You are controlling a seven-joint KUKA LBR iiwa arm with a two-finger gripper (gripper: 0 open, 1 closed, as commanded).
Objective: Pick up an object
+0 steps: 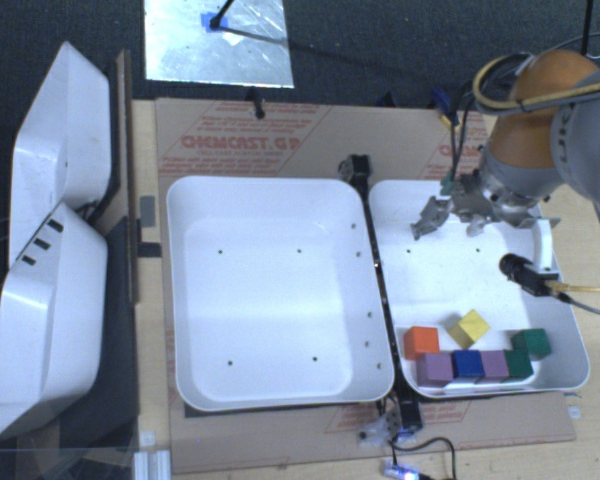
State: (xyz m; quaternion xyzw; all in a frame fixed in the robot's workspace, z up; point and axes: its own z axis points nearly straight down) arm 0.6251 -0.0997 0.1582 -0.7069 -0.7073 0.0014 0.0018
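Several small blocks lie along the near edge of the right bin (570, 373): an orange block (421, 341), a yellow block (473, 326), a green block (531, 343), a purple block (435, 367), a blue block (468, 364) and a mauve block (494, 364). My gripper (448, 225) hangs over the far part of the right bin, well behind the blocks. Its fingers are spread open with nothing between them. The grey arm with its orange band (540, 98) reaches in from the upper right.
The left bin (180, 268) sits beside the right one, with a dark divider strip (378, 268) between them. A black cable plug (520, 268) hangs near the right bin's right side. White housings (50, 248) stand at far left.
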